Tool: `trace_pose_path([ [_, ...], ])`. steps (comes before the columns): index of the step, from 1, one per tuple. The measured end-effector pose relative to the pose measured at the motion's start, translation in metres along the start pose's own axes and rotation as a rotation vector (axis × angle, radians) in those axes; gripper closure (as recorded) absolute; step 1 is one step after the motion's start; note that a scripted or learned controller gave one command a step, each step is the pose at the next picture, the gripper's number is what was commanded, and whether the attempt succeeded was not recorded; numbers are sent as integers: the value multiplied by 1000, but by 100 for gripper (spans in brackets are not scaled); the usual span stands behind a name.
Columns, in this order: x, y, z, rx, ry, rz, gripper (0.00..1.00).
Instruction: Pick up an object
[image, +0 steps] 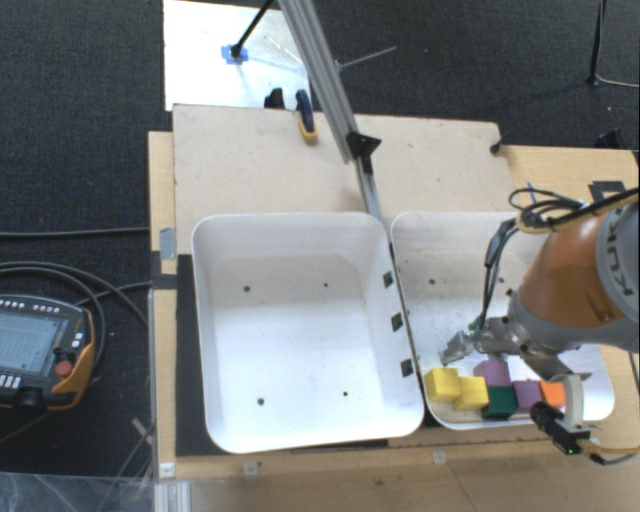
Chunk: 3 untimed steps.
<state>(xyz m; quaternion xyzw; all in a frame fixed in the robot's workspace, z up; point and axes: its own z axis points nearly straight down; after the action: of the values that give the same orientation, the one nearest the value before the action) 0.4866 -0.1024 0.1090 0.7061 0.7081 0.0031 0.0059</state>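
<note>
Several small blocks lie in the near corner of the right bin (440, 290): two yellow ones (444, 383) (471, 392), a dark green one (499, 401), two purple ones (493, 371) (526, 393) and an orange one (552, 391). My gripper (468, 346) hangs low in that bin, just behind the blocks and close above the purple and yellow ones. The grey wrist with its orange band (565, 280) covers most of it. No block shows in its grasp.
The left bin (290, 330) lies beside the right one, and they share a raised rim (395, 310). A slanted metal pole (335, 95) crosses the back of the bench. A teach pendant (35, 350) lies on the floor at left.
</note>
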Motion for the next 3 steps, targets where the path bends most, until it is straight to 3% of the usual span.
trace_pose_path([
  [1, 18, 29, -24, 8, 4, -4, 0],
  [2, -96, 114, -86, 2, -4, 4, 0],
  [3, -92, 113, -94, 6, 0, -5, 100],
])
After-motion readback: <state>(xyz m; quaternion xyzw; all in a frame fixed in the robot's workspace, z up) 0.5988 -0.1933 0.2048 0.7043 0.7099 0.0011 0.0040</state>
